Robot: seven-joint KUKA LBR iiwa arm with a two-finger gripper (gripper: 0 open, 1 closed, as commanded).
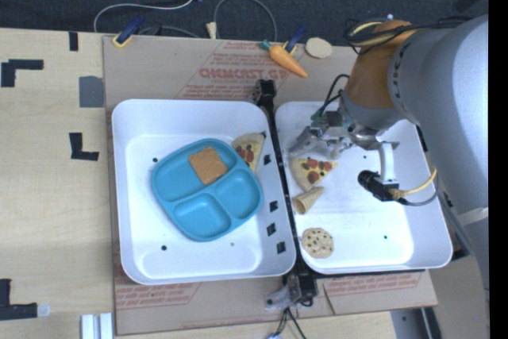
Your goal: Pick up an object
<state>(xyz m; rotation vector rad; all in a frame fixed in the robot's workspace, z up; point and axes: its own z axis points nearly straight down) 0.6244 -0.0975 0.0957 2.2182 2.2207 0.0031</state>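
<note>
**Right bin, approach stage: gripper over pizza slice**

Item 1. Gripper: set low in the right bin, at its upper left, reached in from the right. Whether the jaws are open or shut cannot be told; nothing is seen held between them.

Item 2. Pizza slice: lying flat in the right bin, just below the gripper, apparently touching or nearly so. Judged to be the likeliest target.

Item 3. Cone: directly below the pizza slice, close beside it.

Item 4. Cookie: near the front left of the right bin, well apart from the gripper.

Item 5. Left bin: a blue divided plate is held, with a toast-like square in its upper compartment; a second wedge lies at the plate's upper right.

Item 6. Carrot: on the cardboard sheet over the desk, behind the bins.

Step judged: descent onto an object, grasp not yet confirmed. A closing on the slice and a straight lift are called for, with the cone left undisturbed.

Writing: red print on the cardboard, too faint to be read with certainty.
</note>
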